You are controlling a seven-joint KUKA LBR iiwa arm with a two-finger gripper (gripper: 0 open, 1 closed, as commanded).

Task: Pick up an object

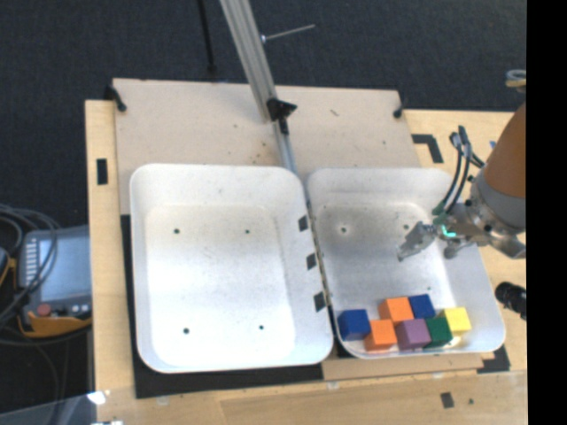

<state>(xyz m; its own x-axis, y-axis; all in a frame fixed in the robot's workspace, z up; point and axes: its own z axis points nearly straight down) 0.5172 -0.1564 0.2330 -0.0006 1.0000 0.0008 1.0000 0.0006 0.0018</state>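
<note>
Currently, reading from the left: the left bin (221, 264) sits on the surface (257, 118) with bare white floor showing, just beside the right bin (354, 211), the two rims touching along the middle. A slanted aluminium rail (248, 47) comes down from the top toward the seam between them. All candidate objects lie in the right bin, clustered against its near wall: a blue cube (353, 322) at the left end of the cluster, then two orange cubes (390, 320) stacked diagonally, a purple cube (413, 332), a second, darker blue cube (422, 305) behind it, a green cube (438, 329), and a yellow cube (457, 319) at the far right. The blocks are packed, most faces touching a neighbour. Further right, the claw (423, 237) hangs over the middle of the right bin, well apart from the cluster and nothing between its fingers; whether they are spread or pressed together I cannot tell at this resolution. Judgement: the cubes look like small rigid blocks, light, stiff, not fragile, with flat parallel faces that suit a two-finger pinch. The tight packing is the difficulty. The left-end blue cube looks the best pick, since its left face is free; take it across two opposite side faces, fingers coming straight down.
</note>
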